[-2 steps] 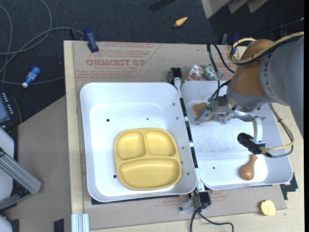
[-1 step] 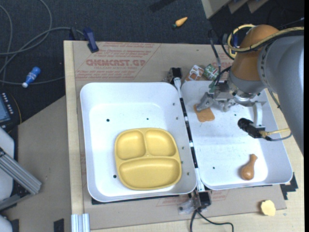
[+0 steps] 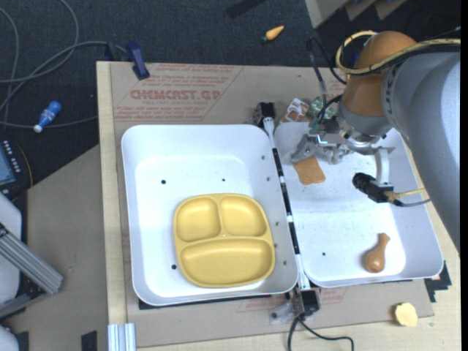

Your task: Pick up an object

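Fingers (image 3: 319, 154) look spread, holding nothing, poised just above toast slice (image 3: 310, 170) at right bin's (image 3: 409, 265) far-left corner. Approach step; next: drop, close on toast. Toy drumstick (image 3: 376, 253) sits near bin's front.

Red print on the cardboard sheet (image 3: 190, 86) under the bins, along its far edge: large line reads approx. "CHEMCAST GP", last letters partly cut off by the left bin's (image 3: 139, 196) far rim. Smaller red lines above and below it: too small to read. No other legible text.
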Robot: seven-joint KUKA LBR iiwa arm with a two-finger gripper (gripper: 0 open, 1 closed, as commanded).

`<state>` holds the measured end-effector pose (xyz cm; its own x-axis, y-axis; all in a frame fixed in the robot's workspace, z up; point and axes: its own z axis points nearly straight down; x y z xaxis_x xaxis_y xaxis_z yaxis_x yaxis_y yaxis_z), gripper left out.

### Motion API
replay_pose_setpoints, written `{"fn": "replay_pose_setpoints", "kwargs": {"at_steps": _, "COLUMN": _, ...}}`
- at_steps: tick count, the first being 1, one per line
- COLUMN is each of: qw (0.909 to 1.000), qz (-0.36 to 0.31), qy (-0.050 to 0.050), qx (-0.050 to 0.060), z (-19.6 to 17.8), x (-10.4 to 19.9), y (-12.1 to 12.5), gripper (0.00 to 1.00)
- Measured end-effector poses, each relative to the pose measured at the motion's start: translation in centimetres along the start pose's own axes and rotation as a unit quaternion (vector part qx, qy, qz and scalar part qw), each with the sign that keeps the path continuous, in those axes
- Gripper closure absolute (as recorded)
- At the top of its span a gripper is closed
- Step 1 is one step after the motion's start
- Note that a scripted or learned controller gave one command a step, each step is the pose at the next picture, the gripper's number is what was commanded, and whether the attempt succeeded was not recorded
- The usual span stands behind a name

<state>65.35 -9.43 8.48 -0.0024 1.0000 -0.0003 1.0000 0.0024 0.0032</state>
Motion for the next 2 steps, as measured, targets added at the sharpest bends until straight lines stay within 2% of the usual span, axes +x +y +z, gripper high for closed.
{"fn": "replay_pose_setpoints", "kwargs": {"at_steps": 2, "qw": 1.0000, "qz": 0.000, "qy": 0.000, "qx": 0.000, "z": 0.0, "x": 0.3, "y": 1.4, "gripper": 0.00}}
